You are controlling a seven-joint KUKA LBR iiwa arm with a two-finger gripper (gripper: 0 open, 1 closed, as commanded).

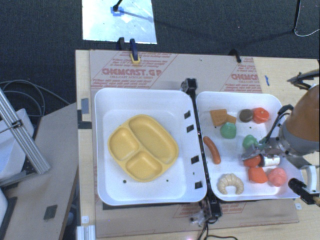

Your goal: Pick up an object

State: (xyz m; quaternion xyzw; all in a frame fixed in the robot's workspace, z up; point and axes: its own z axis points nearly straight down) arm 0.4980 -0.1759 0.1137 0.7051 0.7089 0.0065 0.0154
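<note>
1. We look down at a slant on a counter (165, 66) covered with printed cardboard, carrying two shallow white bins side by side.
2. The left bin (105, 184) holds a yellow divided plate (143, 147) with three compartments.
3. The right bin (210, 101) holds small toy foods: a tan cracker piece (220, 117), a brown round piece (245, 115), a red tomato (260, 115), a green round piece (228, 130), a sausage (212, 150), a croissant (230, 183), a second green piece (249, 142), an orange-red piece (257, 174) and a pink piece (277, 176).
4. Our arm reaches in over the bin's right edge, and the gripper (256, 155) sits low among the pieces near the bin's front right corner, just beside the second green piece and the orange-red piece.
5. We cannot tell how the gripper is set, nor whether anything is in it.
6. The likeliest target, in our judgement, is a small red piece (253, 161) right at the gripper's tip.
7. We expect these toys to be light, hard and smooth, so apt to slip or roll; a grasp across the narrow middle seems safest.
8. The bin floor is smooth white plastic, the pieces crowd together, and dark carpet and cables lie beyond the counter's far edge.
</note>
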